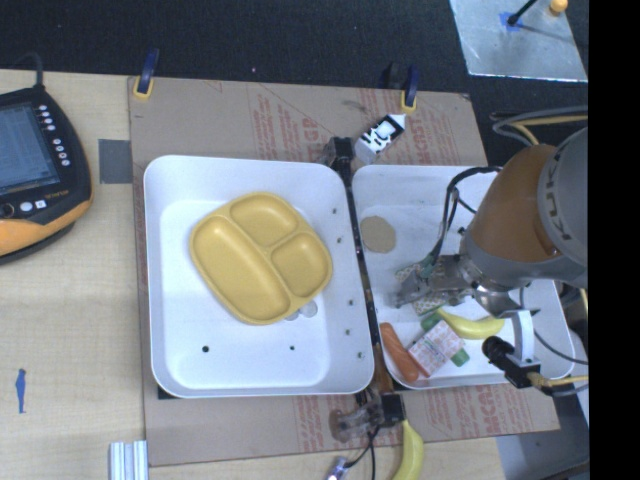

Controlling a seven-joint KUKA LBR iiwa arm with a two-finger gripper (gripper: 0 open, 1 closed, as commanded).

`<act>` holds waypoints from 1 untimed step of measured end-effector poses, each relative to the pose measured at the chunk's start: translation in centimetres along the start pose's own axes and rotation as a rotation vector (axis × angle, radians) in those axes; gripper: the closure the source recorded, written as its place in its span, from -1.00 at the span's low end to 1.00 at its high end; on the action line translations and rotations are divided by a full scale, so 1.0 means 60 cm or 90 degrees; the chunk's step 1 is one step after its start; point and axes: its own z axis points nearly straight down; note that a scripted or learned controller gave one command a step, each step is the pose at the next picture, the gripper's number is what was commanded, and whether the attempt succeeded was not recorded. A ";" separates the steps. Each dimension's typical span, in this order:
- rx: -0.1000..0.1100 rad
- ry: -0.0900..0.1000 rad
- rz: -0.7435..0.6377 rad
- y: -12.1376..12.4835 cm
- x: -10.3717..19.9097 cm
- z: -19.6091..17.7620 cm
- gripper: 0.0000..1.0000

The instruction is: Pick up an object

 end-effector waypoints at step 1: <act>0.000 0.001 0.001 0.035 -0.004 0.000 -1.00</act>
